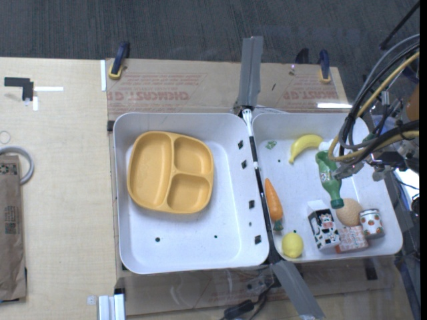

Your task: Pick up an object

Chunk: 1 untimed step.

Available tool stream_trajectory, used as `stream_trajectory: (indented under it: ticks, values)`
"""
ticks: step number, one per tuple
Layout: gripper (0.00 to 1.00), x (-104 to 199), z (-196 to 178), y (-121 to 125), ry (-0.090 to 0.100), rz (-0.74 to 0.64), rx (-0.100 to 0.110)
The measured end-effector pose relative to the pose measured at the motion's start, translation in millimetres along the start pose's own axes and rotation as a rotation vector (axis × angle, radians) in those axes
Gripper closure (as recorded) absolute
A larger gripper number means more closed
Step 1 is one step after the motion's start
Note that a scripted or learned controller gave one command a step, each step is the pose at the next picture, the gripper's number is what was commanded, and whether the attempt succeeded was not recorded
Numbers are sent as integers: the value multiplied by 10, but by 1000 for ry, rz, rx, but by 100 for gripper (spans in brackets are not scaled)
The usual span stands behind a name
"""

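The task's candidates are all found in the right bin (393, 245). A green bottle (328, 177) lies slanted near the bin's middle, neck pointing down toward a tan round object (348, 213) that it touches or nearly touches. A banana (304, 145) is seen just up and left of the bottle, near the bin's far wall. Below the bottle a tight cluster is recorded: a black-and-white carton (323, 229), a small can (371, 223) to the right of the tan round object, and a flat orange-red packet (351, 240) under them, close to the near wall. A carrot (273, 200) lies along the left wall of this bin, and a lemon (292, 245) sits in the near-left corner, just below the carrot's tip.

The gripper (347, 170) is located just beside the bottle's upper part, at the end of the arm (400, 145) that enters from the right with looped cables. Whether the jaws are open or closed cannot be told; they are masked by the cables and the wrist.

The left bin (193, 255) holds a yellow divided plate (170, 172) in its upper-left part; the rest of its floor is bare white. The two bins meet at a shared middle rim.

Open floor in the right bin is noted between the carrot and the bottle, and in the far-left corner beside the banana. The cluster at the near-right corner is crowded against the walls. On the surface (53, 179) to the far left a brown paper bag (12, 225) is recorded, well apart from the bins.
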State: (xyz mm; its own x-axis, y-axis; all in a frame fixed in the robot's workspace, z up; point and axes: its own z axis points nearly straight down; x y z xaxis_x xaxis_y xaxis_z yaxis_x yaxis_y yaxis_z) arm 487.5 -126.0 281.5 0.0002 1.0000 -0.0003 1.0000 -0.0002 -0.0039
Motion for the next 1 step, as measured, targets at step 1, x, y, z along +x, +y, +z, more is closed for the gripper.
stream_trajectory:
  ticks: [1]
  values:
    - [0, -99, 1176, -105, 0, 9, 1]
